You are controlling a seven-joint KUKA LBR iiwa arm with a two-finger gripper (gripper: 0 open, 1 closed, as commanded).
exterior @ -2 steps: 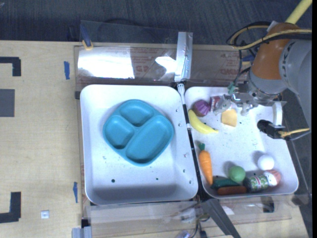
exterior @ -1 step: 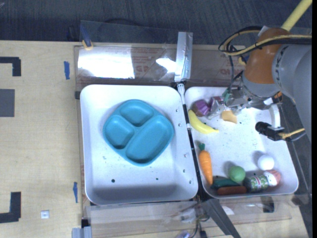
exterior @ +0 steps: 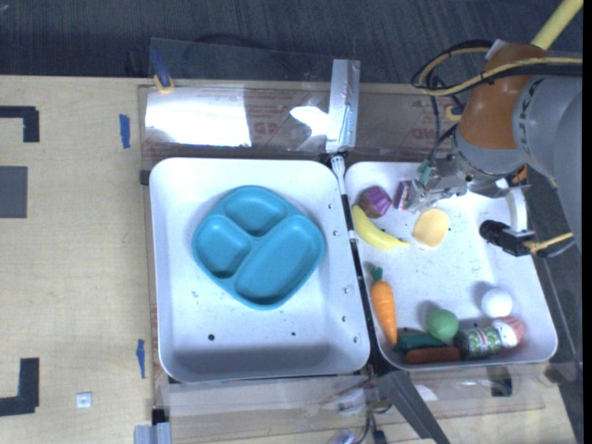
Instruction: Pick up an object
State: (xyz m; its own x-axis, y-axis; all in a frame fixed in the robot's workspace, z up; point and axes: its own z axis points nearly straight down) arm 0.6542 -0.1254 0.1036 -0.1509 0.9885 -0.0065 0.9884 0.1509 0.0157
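My gripper [exterior: 427, 187] hangs low over the back of the right bin [exterior: 527, 276], with the grey arm and its orange band behind it to the right. Just below the gripper lies a pale yellow round fruit [exterior: 431, 228]. To its left are a purple vegetable [exterior: 374, 200] and a yellow banana [exterior: 376, 233]. I see nothing held in the gripper.
The right bin's front holds an orange carrot [exterior: 384, 309], a green ball [exterior: 441, 323], a dark green and red piece [exterior: 427, 347], a small can [exterior: 487, 338] and a white egg [exterior: 497, 302]. The left bin [exterior: 185, 340] holds a blue divided plate [exterior: 259, 245].
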